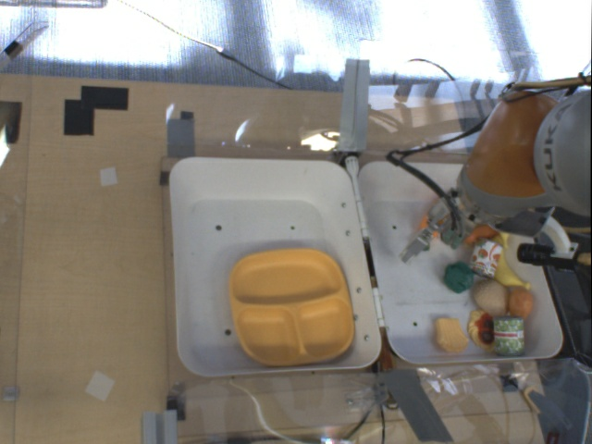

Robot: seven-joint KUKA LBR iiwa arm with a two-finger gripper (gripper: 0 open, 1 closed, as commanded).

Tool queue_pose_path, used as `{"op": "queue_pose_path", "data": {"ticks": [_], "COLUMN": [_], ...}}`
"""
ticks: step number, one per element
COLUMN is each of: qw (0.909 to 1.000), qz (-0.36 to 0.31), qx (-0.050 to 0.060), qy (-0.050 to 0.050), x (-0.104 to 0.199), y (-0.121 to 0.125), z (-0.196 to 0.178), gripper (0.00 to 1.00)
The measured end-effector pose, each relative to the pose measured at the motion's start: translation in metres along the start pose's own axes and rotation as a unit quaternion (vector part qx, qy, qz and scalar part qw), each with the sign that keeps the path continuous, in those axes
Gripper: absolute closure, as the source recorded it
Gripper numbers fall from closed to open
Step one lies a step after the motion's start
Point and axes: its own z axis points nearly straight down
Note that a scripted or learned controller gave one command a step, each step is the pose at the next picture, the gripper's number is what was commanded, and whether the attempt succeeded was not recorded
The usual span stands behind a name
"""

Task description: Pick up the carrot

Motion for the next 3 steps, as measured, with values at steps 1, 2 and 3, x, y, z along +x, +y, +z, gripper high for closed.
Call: {"op": "queue_pose_path", "data": {"ticks": [1, 2, 3], "qw": [0.9974, 0.9208, 0.8088], "qz": [0.071, 0.390, 0.588], "qx": [0.009, 0.015, 0.016], "qy": [0.012, 0.010, 0.006], "x": [-0.033, -0.017, -0.014], "y": [0.033, 0.027, -0.032], "z": [0.023, 0.023, 0.022], "gripper": [0.00, 0.00, 0.00]}}
